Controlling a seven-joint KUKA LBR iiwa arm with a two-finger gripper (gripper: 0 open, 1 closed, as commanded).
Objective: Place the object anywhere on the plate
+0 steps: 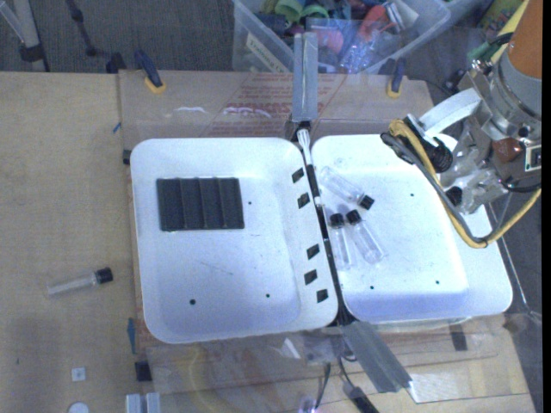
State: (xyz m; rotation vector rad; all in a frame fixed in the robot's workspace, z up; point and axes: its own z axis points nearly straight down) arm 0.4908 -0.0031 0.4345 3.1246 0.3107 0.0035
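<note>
Writing: none I can read from here.
Gripper (461,194): over the right bin's (448,291) edge; grip state, cannot tell.
Vials (351,222): lying apart from it.

My arm (516,67) reaches in from the right, wrist tilted, gripper (461,198) hanging over the right bin's far edge.

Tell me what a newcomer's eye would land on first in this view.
First the two white bins side by side: the left bin holds a dark ribbed plate in its upper left part, and the right bin holds clear vials with black caps clustered near the divider. The gripper hangs at the right bin's right edge, and a clear tub of colourful objects sits behind the bench.
</note>
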